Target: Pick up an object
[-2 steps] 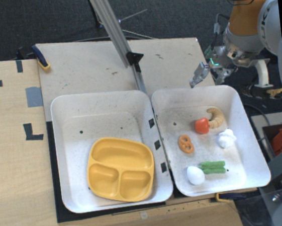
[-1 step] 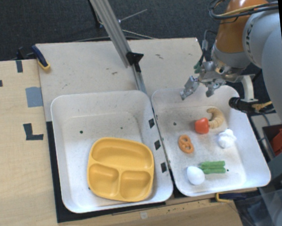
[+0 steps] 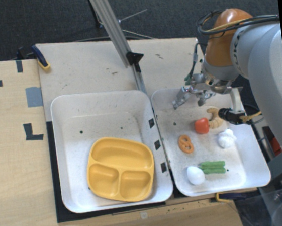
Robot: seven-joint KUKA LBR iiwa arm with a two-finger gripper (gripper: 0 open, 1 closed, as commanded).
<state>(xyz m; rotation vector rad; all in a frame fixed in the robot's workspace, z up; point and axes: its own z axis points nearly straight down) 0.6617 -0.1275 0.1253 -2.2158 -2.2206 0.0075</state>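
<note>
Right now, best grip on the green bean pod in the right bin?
Take the long green bean pod across its narrow width near the middle, coming straight down from above. It lies flat on the floor of the right white bin, long axis left-right. The white egg sits close to its left end, so I'd keep the hand toward centre or right.

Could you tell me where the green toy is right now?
The green toy lies in the right bin, near its front edge, just right of the white egg.
</note>
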